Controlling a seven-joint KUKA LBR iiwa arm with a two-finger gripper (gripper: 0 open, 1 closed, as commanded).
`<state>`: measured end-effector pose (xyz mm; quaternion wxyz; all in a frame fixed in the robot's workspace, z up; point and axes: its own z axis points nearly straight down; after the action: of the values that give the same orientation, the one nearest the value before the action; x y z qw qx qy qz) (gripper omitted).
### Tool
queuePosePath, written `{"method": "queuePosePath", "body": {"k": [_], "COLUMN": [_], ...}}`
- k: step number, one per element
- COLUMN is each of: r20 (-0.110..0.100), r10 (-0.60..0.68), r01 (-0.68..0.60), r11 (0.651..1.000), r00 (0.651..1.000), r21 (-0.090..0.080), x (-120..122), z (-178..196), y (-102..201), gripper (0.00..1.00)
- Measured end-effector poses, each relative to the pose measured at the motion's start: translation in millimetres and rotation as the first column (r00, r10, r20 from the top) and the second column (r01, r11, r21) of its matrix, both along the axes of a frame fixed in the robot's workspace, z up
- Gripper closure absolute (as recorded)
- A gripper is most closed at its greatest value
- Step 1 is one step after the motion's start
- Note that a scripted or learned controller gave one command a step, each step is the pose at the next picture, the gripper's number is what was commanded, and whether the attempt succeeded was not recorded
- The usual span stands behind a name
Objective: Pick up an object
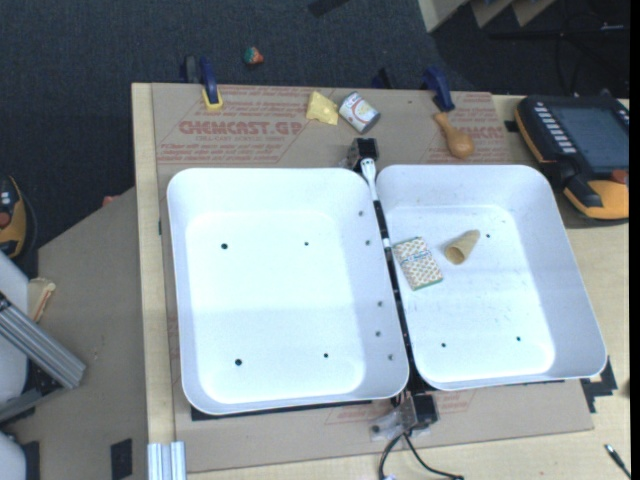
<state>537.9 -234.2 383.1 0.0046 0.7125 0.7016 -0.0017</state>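
Left bin (175, 268): white, shallow, with four small dark dots on its floor.
Right bin (565, 238): white, just beside the left bin, their walls meeting along a dark seam; fine specks on its floor.
Block (417, 263): small, flat and patterned, lying at a tilt in the right bin, close to its left wall and about midway between far and near.
Cone (461, 247): tan, lying on its side in the right bin, just right of the block and slightly farther; the two are apart.
Jaw state: cannot tell.
Board (240, 126): brown sheet under both bins, with red CHEMCAST print along the far strip.
Yellow wedge (322, 109): on the board beyond the bins, near the middle.
Small box (359, 112): pale, just right of the yellow wedge, tilted.
Wooden piece (455, 136): rounded, brown, on the board beyond the right bin.
Clamps: blue, one at the far left edge of the board (209, 81), one at the far right (436, 86).
Black clip (365, 153): at the far end of the seam between the bins.
Pendant (585, 148): dark screen with an orange edge, right of the board at the far side.
Cables (410, 423): at the near end of the seam, trailing off the board.
Small ball (254, 56): on the dark carpet beyond the board, left of middle.
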Motion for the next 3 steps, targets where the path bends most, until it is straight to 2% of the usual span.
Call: {"method": "queuePosePath", "body": {"k": [1,2,3], "r20": [-0.007,0.017,-0.009], "r10": [0.014,0.019,0.021], "r01": [-0.014,-0.019,-0.021], "r11": [1.000,1.000,1.000], "r00": [1.000,1.000,1.000], "r21": [0.010,-0.002,0.012], "x": [-40,-12,27], "z": [-25,163,53], "y": [10,10,72], "gripper": [1.00,1.00,1.00]}}
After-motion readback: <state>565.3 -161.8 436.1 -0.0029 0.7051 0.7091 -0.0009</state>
